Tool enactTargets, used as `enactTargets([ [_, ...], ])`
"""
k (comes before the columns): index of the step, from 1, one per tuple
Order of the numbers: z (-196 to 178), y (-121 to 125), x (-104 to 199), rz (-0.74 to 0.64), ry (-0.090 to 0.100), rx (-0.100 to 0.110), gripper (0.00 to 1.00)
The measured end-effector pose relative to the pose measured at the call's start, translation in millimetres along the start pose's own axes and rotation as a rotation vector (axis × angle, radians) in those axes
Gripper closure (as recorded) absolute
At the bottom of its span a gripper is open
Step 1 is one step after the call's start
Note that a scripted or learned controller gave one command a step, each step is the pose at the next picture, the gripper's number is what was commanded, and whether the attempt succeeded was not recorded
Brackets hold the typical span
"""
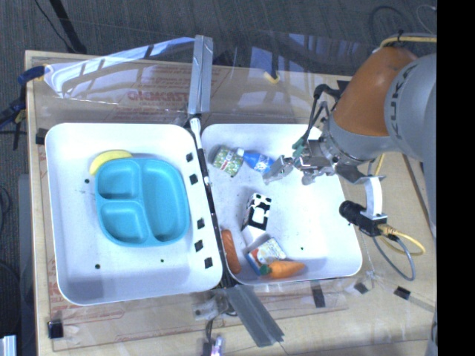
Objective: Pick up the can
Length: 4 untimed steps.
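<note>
The can (227, 160) is a small green-and-white cylinder lying on its side at the back left of the right bin (326, 228). A blue-and-white object (257, 159) lies against its right end. My gripper (297, 166) hangs low over the back of the right bin, to the right of the can, with the blue object between them. A small grey piece (278, 169) sits just at the gripper's left tip; whether it is part of the gripper is unclear. Nothing shows as held.
The right bin also holds a black-and-white object (257, 212) in its middle, two orange carrots (231, 250) (286, 269) and a small packet (265, 253) at the front. A blue divided plate (142, 200) and a yellow item (110, 157) lie in the left bin (74, 258).
</note>
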State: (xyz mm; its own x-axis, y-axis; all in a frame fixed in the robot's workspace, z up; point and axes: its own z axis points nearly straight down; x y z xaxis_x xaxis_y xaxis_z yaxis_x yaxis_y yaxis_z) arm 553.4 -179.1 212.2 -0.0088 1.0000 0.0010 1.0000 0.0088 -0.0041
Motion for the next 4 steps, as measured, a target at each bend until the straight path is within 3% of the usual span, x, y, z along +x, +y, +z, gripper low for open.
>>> enactTargets([
  [1,111,8,14,-0.119,0.0,0.001,0.0],
  [2,101,8,13,-0.123,-0.001,0.001,1.0],
  [3,101,8,13,-0.123,-0.001,0.001,0.0],
  [4,119,-38,33,0.044,-0.002,-0.007,0.0],
])
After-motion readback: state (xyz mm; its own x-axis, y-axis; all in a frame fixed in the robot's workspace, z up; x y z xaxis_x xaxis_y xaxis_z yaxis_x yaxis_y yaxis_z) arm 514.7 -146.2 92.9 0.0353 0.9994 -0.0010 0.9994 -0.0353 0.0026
